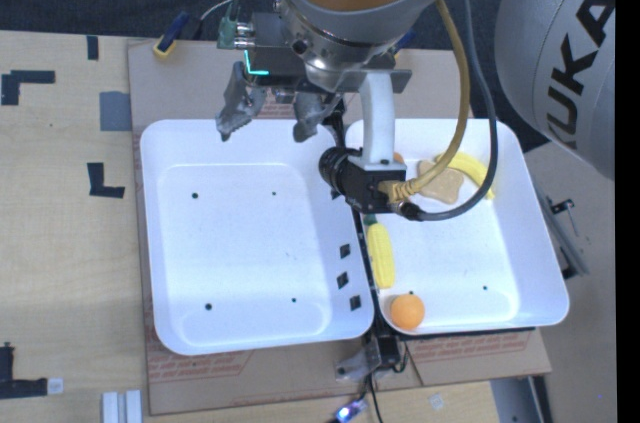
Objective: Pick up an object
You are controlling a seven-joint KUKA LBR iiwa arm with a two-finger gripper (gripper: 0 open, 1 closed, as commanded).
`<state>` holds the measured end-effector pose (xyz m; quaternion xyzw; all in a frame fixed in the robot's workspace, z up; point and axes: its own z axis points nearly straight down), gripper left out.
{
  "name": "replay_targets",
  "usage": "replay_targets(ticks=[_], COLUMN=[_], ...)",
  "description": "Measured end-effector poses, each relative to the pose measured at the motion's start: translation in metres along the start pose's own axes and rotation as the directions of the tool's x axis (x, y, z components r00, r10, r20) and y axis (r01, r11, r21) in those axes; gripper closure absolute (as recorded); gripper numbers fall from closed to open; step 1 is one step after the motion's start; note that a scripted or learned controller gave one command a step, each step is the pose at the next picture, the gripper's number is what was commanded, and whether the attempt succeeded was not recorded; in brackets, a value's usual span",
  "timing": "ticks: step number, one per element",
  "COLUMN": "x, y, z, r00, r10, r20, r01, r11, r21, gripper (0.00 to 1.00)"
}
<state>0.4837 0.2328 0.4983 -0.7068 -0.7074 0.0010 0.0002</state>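
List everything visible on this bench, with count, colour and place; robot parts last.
shallow white plastic bins: two, white, side by side on the bench.
yellow corn cob: one, yellow, right bin, along its left wall.
round orange fruit: one, orange, right bin, near front-left corner.
yellow banana: one, yellow, right bin, rear.
tan bread slice: one, tan, right bin, beside the banana.
gripper: one, dark grey, above the left bin's rear edge, fingers apart.

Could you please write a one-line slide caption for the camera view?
KUKA arm's open gripper hovers above the left white bin; the right white bin holds a yellow corn cob, orange ball and yellow banana.
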Motion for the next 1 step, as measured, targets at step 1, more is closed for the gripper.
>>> replay_targets(ticks=[1], x=[0.0002], y=[0.0003], z=[-0.0102], r00=[1.000], r10=[-0.001], r20=[0.000], r01=[0.001], r11=[1.000], r21=[0.000], gripper=[1.00])
